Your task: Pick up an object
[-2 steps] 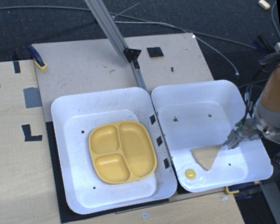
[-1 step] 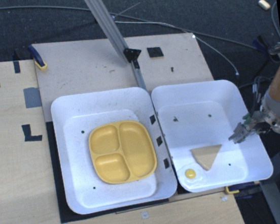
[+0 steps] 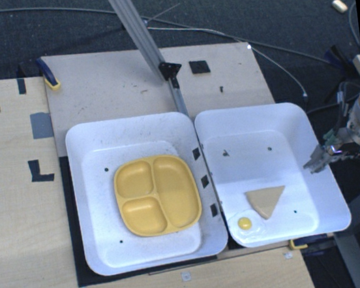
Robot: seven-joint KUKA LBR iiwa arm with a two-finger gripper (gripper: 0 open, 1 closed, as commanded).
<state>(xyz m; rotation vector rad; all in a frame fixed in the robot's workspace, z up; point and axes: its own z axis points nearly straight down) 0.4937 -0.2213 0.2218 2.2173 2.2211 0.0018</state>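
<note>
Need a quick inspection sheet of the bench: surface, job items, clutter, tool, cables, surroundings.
Surface: wooden bench bearing two white bins, left bin and right bin.
Job's things: yellow divided plate in left bin; tan wedge and small yellow piece in right bin.
Clutter: nothing seen.
Tool: tool at right bin's right rim, holding nothing visible.
Cables: cables across dark floor behind.
Surroundings: metal rail, tape marks.
</note>
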